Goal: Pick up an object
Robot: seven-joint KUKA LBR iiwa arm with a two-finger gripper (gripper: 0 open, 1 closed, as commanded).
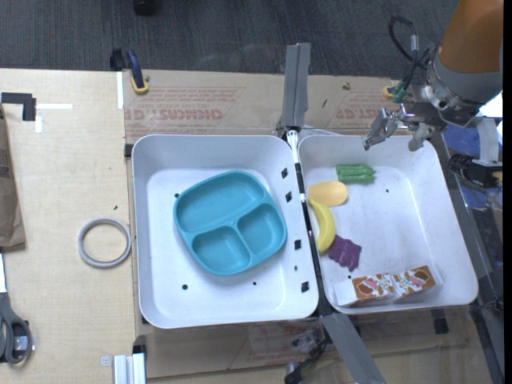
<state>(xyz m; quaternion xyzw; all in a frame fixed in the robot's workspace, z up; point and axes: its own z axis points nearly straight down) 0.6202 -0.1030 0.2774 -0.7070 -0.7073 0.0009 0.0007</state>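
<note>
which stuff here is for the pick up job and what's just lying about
For the job:
- two-finger gripper
- green oblong toy
- yellow lemon toy
- yellow banana toy
- purple grape toy
- orange printed carton
- blue divided plastic tray

Lying about:
- grey tape ring
- blue-handled clamp

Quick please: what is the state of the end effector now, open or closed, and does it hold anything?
End effector: open, holding nothing; it hangs above the right bin's far rim.
</note>
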